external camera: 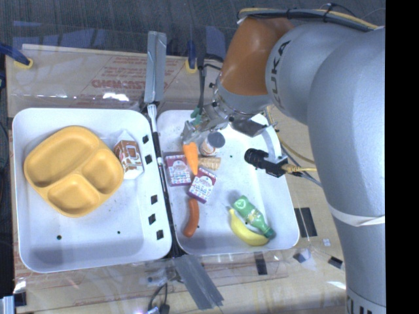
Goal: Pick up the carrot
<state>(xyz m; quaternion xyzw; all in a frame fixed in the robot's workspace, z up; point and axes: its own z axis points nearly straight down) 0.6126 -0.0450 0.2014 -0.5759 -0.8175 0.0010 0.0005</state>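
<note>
The carrot (190, 159) is a short orange piece lying lengthwise in the upper left part of the right bin (283, 209). Its upper end sits just below the gripper (200, 131), which hangs over the bin's top left area under the orange wrist band. The gripper's lower parts are dark and partly merge with the objects beneath, so its contact with the carrot is unclear.
Around the carrot lie two maroon packets (177, 170) (203, 187), a tan item (210, 163), a brown sausage (191, 218), a banana (245, 231) and a green bottle (253, 216). The left bin (39, 247) holds a yellow divided plate (72, 169) and a small carton (129, 158).
</note>
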